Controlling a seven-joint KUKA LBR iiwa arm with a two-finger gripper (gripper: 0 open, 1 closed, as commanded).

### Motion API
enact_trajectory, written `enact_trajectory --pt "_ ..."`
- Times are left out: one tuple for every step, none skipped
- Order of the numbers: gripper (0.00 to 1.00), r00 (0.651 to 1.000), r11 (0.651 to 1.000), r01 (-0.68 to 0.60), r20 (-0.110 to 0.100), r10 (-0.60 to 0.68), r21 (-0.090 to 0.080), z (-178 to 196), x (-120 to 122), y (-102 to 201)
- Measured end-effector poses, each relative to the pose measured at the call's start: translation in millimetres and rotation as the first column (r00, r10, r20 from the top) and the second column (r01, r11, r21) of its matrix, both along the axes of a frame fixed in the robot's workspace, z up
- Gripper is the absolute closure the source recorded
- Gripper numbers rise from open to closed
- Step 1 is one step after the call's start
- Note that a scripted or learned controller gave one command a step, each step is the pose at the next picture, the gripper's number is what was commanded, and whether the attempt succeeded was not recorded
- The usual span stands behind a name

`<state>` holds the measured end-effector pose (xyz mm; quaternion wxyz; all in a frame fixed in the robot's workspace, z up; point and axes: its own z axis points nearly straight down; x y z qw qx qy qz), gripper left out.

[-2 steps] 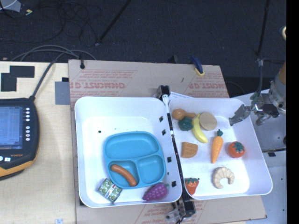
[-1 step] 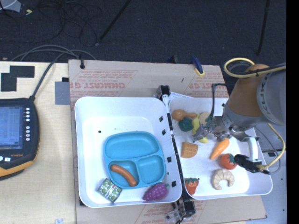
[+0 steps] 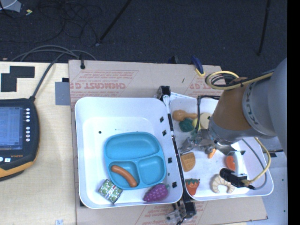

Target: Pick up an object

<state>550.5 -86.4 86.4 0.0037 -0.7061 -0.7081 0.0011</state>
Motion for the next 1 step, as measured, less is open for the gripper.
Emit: enact_trajectory --pt "0.0 1.0 1.0 0.003 0.002 -0.003 -0.002 0.7 -2.4 4.4"
